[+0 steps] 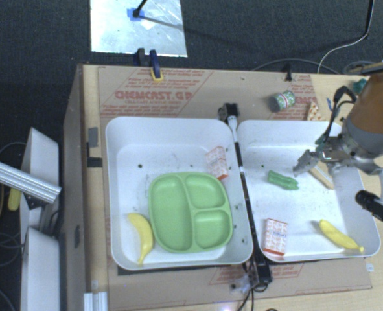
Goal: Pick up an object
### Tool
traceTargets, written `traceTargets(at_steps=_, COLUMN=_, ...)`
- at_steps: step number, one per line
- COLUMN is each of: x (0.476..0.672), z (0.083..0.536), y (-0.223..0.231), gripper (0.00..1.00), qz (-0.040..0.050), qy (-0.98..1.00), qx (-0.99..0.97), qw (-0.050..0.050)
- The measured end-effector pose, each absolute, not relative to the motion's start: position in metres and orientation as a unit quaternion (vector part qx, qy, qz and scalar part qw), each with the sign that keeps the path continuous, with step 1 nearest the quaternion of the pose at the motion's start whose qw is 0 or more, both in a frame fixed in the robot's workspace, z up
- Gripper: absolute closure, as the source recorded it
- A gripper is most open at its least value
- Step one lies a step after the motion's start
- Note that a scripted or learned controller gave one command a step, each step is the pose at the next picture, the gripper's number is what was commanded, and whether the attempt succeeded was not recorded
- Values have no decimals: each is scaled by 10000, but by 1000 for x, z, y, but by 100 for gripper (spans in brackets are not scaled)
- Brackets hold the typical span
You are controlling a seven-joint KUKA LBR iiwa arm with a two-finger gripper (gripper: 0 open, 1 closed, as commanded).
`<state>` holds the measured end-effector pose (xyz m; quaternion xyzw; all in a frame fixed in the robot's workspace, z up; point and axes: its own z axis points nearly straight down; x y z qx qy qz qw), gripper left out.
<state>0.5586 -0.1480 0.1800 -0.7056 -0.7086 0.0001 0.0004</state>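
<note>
Gripper [306, 162] hovers in the right bin [356, 251], just beside the green pepper-like toy [282, 180]; whether its claw is apart, I cannot tell. The toy looks light, stiff, slick: best pinched across its narrow middle.

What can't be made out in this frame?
- Pincer: small and blurred in the camera view; open or shut, cannot tell.
- Arm: cut off by the right edge.
- Carton in the right bin: print too small to read.
- Carton at the left bin's far right: same.
- Tin beyond the bins: label too small.
- Left banana: one end tucked beside the green tray.
</note>
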Motion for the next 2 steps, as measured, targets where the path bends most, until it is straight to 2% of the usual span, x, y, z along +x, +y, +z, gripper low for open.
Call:
traceTargets(at_steps=1, x=587, z=147, y=-107, gripper=0, qz=-5, qy=-7087, qx=-7056, qw=-2)
traceTargets(at_steps=2, x=597, z=91, y=-99, gripper=0, qz=1, qy=-7087, qx=-7055, qw=1)
